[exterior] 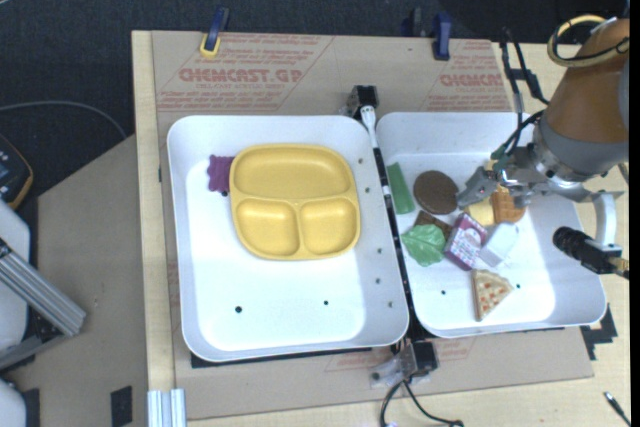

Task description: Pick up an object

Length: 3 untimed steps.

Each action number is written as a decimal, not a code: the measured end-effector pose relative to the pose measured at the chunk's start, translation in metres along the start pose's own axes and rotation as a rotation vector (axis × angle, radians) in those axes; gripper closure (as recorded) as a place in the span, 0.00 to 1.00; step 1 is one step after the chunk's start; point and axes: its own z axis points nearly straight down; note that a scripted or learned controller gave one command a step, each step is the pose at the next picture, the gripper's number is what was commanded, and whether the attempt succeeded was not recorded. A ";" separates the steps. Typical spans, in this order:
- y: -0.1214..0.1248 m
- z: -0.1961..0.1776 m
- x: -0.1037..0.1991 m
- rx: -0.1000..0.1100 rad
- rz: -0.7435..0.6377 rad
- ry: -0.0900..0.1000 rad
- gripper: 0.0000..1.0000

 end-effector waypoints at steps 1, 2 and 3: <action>-0.002 0.046 0.008 0.000 0.000 0.001 0.00; -0.001 0.061 0.008 -0.006 0.000 0.000 0.00; 0.001 0.049 0.009 -0.014 -0.001 0.001 1.00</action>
